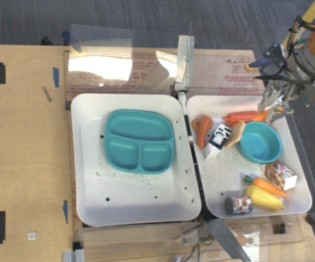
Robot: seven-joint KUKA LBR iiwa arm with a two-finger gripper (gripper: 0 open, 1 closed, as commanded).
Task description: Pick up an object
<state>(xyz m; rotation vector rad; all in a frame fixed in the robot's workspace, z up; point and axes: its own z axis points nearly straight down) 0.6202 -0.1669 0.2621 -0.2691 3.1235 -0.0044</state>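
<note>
My gripper [275,103] hovers over the far right corner of the right bin [304,192], open, with nothing between its fingers. Just left of and below it a long orange piece [243,116] lies along the bin's back wall. A teal bowl [261,142] stands in front of the gripper. An orange carrot-like toy [202,130], a black-and-white box [220,135] and a tan piece [235,136] lie left of the bowl. Near the front are a brown-and-white carton [280,175], a small carrot [267,186], a yellow fruit [265,199] and a small can [239,204].
The left bin [86,162] holds a teal divided plate [140,141]. A raised rim [191,152] separates the two bins. A clear panel [185,61] stands upright behind them. The arm and its cables [304,48] fill the upper right.
</note>
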